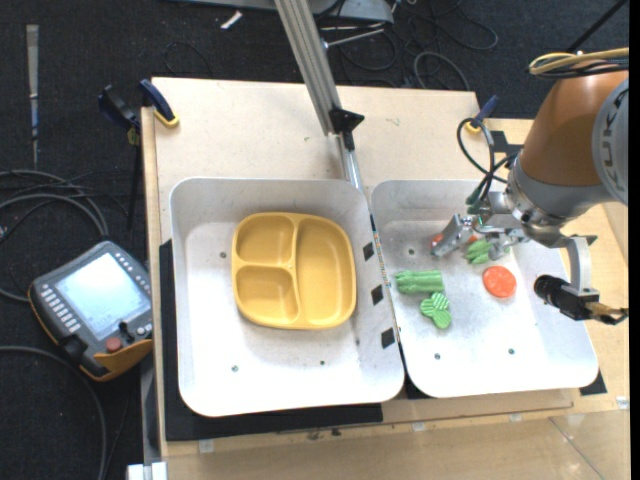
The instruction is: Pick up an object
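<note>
Gripper [462,236] hangs low over the right bin [540,363], close beside a small green piece [476,251]; its grasp cannot be told from this angle. Nearer the camera lie two green objects [428,296] and an orange-red disc [499,282], all loose on the bin floor. Left bin [200,368] carries a yellow divided tray [295,270]. Farther back, a metal pole [310,48] slants across the bench.
</note>
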Tool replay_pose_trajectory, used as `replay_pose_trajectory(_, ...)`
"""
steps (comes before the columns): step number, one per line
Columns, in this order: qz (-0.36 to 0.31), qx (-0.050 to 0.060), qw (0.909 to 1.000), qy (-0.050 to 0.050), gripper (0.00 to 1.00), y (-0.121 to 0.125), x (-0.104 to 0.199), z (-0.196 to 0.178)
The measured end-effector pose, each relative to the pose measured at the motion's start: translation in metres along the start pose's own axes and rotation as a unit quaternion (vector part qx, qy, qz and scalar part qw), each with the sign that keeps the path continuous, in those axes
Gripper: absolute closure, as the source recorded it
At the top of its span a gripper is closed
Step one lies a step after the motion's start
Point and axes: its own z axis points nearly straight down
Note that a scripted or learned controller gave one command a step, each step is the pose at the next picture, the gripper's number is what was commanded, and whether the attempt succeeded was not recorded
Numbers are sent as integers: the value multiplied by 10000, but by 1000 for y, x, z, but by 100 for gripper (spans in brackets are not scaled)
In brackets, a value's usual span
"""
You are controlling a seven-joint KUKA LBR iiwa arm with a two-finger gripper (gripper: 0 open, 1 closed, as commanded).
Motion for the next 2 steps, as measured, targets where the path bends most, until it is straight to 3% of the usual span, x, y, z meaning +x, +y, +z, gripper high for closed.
replay_pose_trajectory(1, 4, -2, 10000, 0, 0, 0, 0, 0)
replay_pose_trajectory(2, 11, 32, 10000, 1, 0, -4, -3, 63)
